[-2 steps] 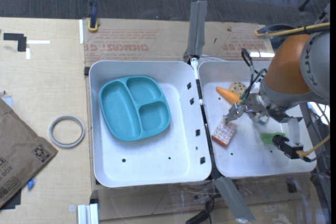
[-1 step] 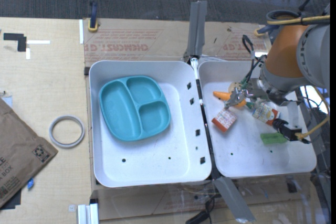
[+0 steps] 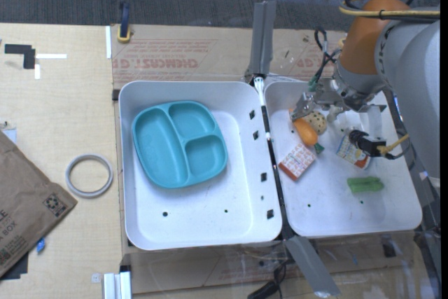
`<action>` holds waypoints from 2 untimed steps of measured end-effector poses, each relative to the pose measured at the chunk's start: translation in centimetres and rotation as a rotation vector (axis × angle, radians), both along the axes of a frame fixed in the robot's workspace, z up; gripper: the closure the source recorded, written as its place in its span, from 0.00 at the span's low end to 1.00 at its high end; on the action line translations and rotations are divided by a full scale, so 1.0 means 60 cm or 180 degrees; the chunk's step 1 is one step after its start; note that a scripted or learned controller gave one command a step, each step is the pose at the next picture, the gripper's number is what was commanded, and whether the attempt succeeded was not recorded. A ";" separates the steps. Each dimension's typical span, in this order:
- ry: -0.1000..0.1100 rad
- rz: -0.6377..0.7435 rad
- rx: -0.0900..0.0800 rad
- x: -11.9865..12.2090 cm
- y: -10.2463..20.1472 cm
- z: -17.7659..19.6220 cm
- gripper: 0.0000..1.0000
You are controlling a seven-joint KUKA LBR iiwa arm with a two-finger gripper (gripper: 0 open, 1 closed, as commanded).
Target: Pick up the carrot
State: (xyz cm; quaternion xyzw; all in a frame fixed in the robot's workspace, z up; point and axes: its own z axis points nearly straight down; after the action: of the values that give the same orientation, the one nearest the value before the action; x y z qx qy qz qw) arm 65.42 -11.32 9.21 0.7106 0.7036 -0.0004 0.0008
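carrot (image 3: 305, 131): lay in right bin (image 3: 392, 220); tool (image 3: 308, 108) hovered just above for pickup, finger state unreadable.

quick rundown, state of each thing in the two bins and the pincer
carrot: lying in the right bin, right at the pincer tips
pincer: low over the carrot, grip unclear
blue divided plate: flat in the left bin, compartments bare
red and white box: lying flat
green piece: lying flat, apart from the rest
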 end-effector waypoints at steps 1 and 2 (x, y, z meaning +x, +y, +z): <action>0.0005 -0.0108 0.0002 -0.078 0.027 -0.001 0.00; 0.0010 -0.0116 0.0002 -0.079 0.025 0.012 1.00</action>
State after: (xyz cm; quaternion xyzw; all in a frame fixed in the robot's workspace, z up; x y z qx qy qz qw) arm 60.69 -9.83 9.96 0.7234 0.6905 -0.0013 -0.0005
